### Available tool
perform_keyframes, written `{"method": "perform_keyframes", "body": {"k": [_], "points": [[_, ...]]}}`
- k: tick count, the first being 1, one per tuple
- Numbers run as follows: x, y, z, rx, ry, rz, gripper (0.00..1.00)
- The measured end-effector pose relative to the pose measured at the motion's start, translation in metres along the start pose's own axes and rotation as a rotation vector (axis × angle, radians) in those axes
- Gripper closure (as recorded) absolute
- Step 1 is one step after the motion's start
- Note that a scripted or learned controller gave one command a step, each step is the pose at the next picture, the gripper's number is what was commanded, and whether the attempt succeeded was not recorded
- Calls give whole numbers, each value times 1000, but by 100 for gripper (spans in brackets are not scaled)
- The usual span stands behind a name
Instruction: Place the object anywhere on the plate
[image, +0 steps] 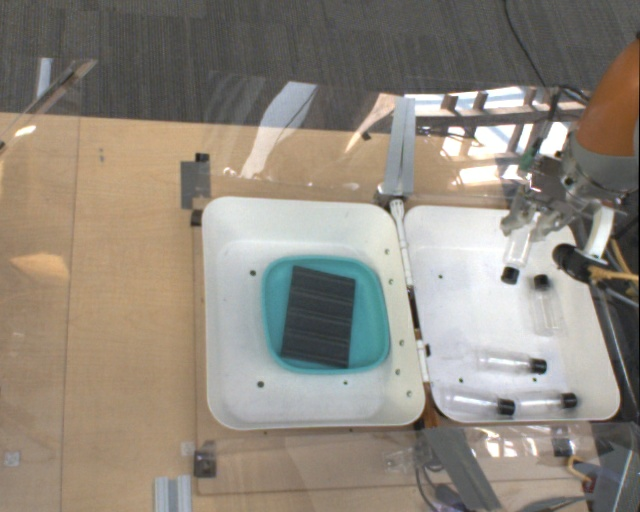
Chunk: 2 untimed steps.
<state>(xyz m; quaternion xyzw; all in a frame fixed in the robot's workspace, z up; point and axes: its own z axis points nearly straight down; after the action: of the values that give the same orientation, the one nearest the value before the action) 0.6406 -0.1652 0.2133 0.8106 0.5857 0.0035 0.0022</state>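
Clear plastic tube with a black cap (513, 255) hangs tilted at the fingers (524, 222) of the grey two-finger gripper (530, 215) over the right white bin (430, 300), pinched by its upper end between nearly closed fingers. Three more clear black-capped tubes (512, 364) lie near that bin's front. On the worktop (100, 300), the left white bin (225, 330) holds a teal square plate (375, 320) carrying a dark ribbed block (318, 316).

Glossy teal plate (375, 330), matt ribbed dark block (319, 317), smooth white plastic bins (230, 300).
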Motion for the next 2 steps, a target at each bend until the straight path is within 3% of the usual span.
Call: {"method": "perform_keyframes", "body": {"k": [1,2], "points": [[53,-74,51,5,-1,-233,100],[116,-106,10,1,0,-288,100]]}}
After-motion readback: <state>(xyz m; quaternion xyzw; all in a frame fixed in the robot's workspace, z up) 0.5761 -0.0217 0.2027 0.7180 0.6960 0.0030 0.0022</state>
